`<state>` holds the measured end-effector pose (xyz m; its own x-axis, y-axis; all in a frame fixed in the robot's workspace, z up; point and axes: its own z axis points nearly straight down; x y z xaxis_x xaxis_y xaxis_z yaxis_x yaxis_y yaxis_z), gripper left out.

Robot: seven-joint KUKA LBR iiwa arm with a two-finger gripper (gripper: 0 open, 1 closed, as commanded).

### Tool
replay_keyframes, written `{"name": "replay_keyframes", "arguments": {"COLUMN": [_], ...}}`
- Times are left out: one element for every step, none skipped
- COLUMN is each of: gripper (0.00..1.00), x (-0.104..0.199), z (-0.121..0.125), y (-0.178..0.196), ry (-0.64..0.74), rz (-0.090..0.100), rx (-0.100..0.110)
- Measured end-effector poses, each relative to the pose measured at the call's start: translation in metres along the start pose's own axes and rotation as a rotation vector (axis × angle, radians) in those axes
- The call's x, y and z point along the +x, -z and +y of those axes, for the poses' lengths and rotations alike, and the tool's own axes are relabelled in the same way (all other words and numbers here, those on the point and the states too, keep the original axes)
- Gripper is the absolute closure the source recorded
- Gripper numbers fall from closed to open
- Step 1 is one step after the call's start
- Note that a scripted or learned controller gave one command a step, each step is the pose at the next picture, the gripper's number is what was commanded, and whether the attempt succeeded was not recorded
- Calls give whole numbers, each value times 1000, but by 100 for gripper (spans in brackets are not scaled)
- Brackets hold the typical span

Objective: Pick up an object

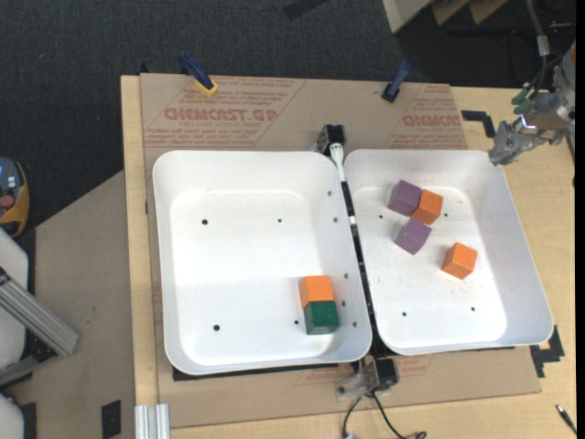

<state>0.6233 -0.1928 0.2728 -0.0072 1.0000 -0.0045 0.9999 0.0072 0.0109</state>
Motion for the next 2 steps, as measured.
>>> {"name": "replay_keyframes", "arguments": {"gripper": [100,100], "x": [-33,40], "z": [46,46], "y": [45,71], "ry": [-6,0], "rz": [-1,5], "rx": [0,5]}}
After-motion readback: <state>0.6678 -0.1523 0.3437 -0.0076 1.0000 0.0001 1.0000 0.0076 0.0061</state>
